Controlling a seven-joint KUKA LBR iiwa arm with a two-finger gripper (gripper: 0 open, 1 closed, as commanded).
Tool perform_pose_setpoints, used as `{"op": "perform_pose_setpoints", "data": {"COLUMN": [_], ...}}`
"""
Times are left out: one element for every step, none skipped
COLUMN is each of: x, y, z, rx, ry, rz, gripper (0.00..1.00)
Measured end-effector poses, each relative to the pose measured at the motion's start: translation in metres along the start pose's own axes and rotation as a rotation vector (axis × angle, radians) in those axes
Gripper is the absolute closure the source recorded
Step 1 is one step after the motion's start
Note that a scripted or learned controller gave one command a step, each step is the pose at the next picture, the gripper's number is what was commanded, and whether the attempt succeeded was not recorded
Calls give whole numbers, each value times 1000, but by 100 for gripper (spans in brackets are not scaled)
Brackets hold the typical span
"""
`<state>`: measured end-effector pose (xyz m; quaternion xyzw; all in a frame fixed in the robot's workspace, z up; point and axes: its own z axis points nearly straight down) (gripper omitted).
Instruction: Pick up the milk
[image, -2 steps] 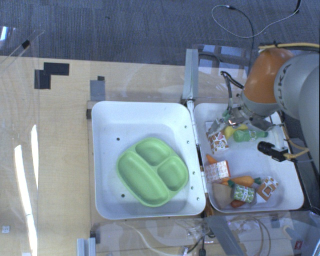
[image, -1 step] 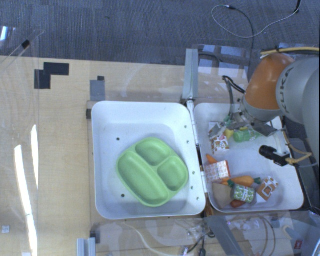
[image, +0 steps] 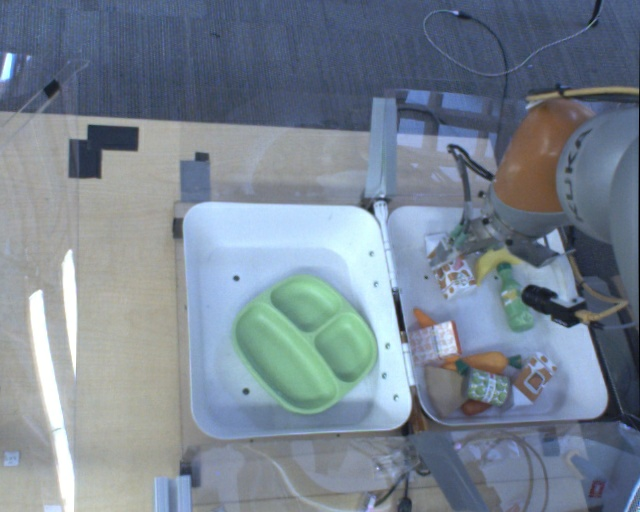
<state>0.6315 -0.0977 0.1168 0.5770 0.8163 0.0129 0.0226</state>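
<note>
gripper (image: 470, 232) low in the right bin's (image: 590, 400) far corner, grip unreadable | milk (image: 455, 277) carton tilted just beneath it, likely its target | banana (image: 494, 263) and green bottle (image: 516, 305) crowd beside | green plate (image: 306, 343) alone in left bin (image: 210, 300)

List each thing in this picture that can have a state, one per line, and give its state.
Green divided plate: right way up in the left bin.
Carton by the gripper: lying in the right bin, not gripped.
Green bottle: lying on its side.
Banana: lying beside the gripper.
Carrot: lying flat.
</note>
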Motion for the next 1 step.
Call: {"op": "perform_pose_setpoints", "data": {"x": [75], "y": [71], "z": [-69], "rx": [40], "ry": [19], "rz": [41], "gripper": [100]}}
